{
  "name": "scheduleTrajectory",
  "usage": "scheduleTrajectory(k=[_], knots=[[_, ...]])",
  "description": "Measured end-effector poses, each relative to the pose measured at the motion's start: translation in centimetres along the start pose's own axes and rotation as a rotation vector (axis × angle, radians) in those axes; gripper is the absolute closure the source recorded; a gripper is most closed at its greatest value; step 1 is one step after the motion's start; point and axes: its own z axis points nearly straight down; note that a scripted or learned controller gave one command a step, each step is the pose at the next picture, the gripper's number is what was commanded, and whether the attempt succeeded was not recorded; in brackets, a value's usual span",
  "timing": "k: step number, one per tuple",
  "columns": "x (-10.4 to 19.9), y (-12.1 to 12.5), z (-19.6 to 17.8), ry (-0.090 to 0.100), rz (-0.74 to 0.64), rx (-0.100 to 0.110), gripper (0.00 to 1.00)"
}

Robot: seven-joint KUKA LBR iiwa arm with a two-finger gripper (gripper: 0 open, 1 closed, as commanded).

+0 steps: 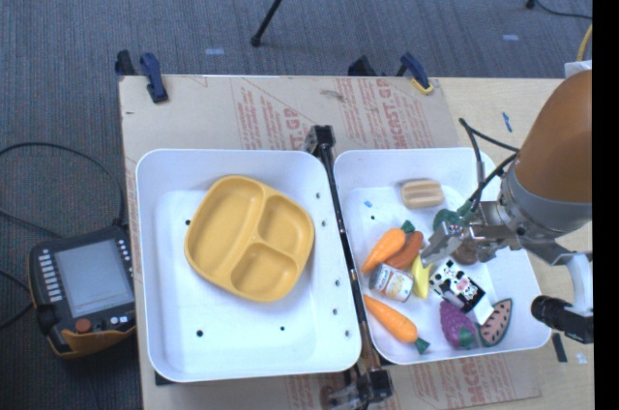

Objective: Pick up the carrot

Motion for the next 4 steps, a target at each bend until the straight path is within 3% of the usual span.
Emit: scheduleTrajectory(k=[1, 2, 3, 4], knots=[[3.7, 4.1, 6.7, 0.002, 0.156, 0.006, 0.00], [0.9, 6.8, 15.2, 0.002, 0.185, -0.018, 0.00], [0.7, 6.2, 14.8, 0.004, 0.197, 0.003, 1.00], [9.8, 9.1, 3.1, 0.001, 0.437, -0.006, 1.00]])
